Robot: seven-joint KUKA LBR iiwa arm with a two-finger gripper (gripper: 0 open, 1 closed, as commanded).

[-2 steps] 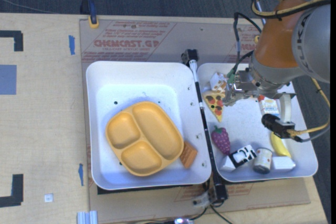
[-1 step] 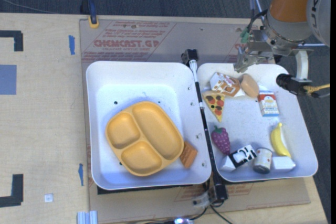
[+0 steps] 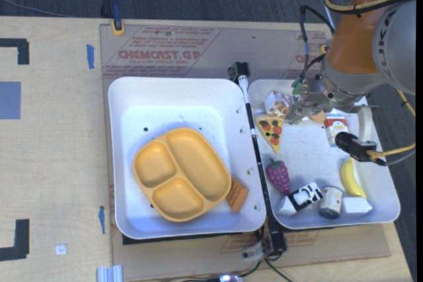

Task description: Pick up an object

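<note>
We count two white bins on the counter (image 3: 53,142), side by side. The left bin (image 3: 132,102) holds two things: one yellow divided plate (image 3: 182,173) with three compartments, and one small orange-brown block (image 3: 238,195) touching the plate's lower right rim. The right bin (image 3: 383,198) holds more: one pizza slice (image 3: 270,129), one purple grape bunch (image 3: 279,175), one banana (image 3: 351,177), one black-and-white piece (image 3: 305,195), one grey can (image 3: 330,201), one white block (image 3: 357,205), one red-and-white carton (image 3: 336,125), and one crumpled white packet (image 3: 276,103) with coloured print at the bin's upper left.

The one arm (image 3: 363,36) reaches in from the right, and its end effector (image 3: 305,102) sits low over the upper part of the right bin. We cannot tell how far apart its tips stand, and we see nothing clearly gripped in it.

The pizza slice lies just to the left of and below the end effector, near the divider between the bins; the packet lies just beside the end effector on its left. The slice is a yellow wedge with red spots, its point aimed down toward the grapes. The grapes lie below it, well apart from the end effector. The carton lies just to the right of the end effector, and the banana lies farther down along the right wall.
</note>
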